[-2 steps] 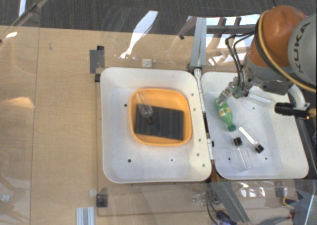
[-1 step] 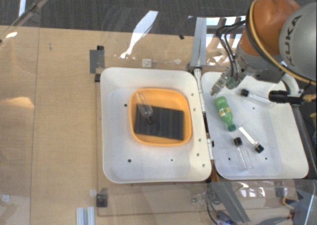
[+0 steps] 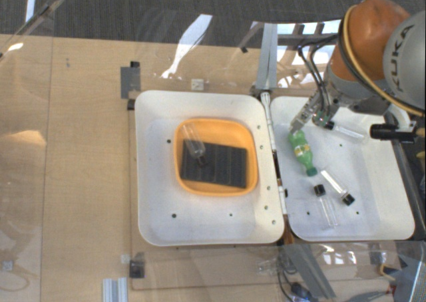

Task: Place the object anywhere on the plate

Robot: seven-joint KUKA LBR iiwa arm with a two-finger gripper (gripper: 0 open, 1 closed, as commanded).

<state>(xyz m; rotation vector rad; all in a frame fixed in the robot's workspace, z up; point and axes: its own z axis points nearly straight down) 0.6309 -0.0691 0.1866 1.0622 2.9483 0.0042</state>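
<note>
**Green bottle lies in the right bin, gripper just above it**

The green bottle point(image 3: 302, 151) is a small translucent thing, bright lime in colour, lying on its side on the floor of the right bin point(image 3: 373, 227). Its paler, rounded end points up and to the left, toward the bin's near-left corner, and its body slants down and to the right. It sits close to the bin's left wall.

The gripper point(image 3: 307, 116) hangs just above and beside the bottle's upper end, reaching down from the grey and orange arm point(image 3: 373, 34) that comes in from the right. One slim finger point(image 3: 301, 118) shows as a pale bar slanting toward the bottle; whether the gripper is clenched or released I cannot tell, and nothing shows between its fingers.

Farther out in the same bin lie a clear tube with a black cap point(image 3: 337, 187), a small black piece point(image 3: 319, 189) just left of it, another clear tube point(image 3: 328, 212) below them, and a long thin clear piece point(image 3: 346, 132) near the gripper's right.

In the left bin point(image 3: 160, 214) sits the plate point(image 3: 180, 161), an orange dish with rounded corners. A dark ribbed slab point(image 3: 219, 164) covers most of its inside, and a clear tube-like item point(image 3: 194, 142) rests at the plate's upper left, partly on the slab. The bottle is well apart from the plate, with the two bin walls between them.
</note>
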